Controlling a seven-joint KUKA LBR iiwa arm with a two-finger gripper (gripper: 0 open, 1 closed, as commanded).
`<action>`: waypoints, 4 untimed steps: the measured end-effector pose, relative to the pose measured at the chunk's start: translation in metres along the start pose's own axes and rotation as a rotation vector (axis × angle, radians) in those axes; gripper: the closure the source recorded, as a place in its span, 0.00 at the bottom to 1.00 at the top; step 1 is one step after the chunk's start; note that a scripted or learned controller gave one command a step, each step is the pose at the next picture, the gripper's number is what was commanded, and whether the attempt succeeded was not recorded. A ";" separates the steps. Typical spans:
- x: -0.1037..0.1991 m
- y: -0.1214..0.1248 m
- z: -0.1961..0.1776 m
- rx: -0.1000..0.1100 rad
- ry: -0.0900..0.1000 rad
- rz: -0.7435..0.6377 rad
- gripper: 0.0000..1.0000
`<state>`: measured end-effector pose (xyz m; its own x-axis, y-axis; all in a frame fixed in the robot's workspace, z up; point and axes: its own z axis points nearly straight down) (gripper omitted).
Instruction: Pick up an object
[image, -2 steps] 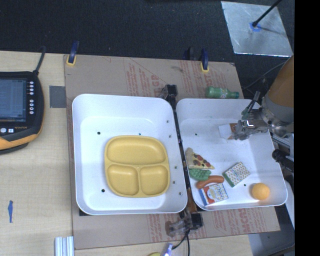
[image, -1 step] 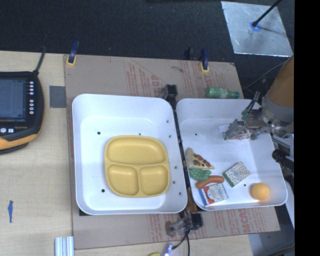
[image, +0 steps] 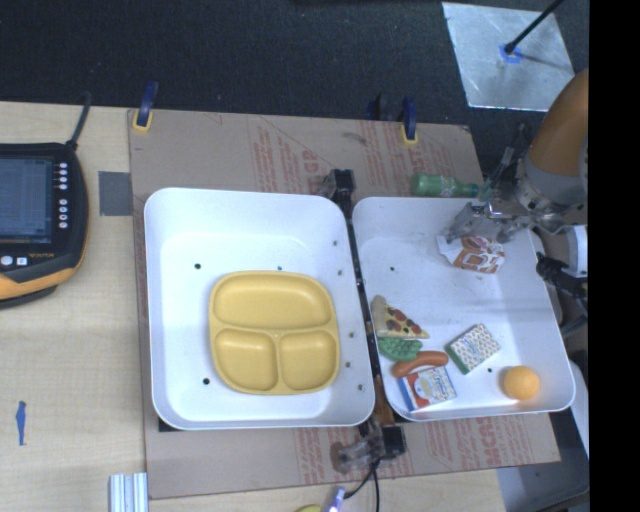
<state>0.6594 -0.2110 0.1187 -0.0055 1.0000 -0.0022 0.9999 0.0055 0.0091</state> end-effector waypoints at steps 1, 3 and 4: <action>0.000 -0.002 0.014 0.007 0.002 -0.001 0.00; 0.000 -0.103 0.026 0.012 0.002 0.000 0.00; 0.000 -0.007 0.026 0.010 0.003 0.002 0.00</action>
<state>0.6526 -0.2113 0.0923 -0.0031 1.0000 0.0008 1.0000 0.0031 -0.0009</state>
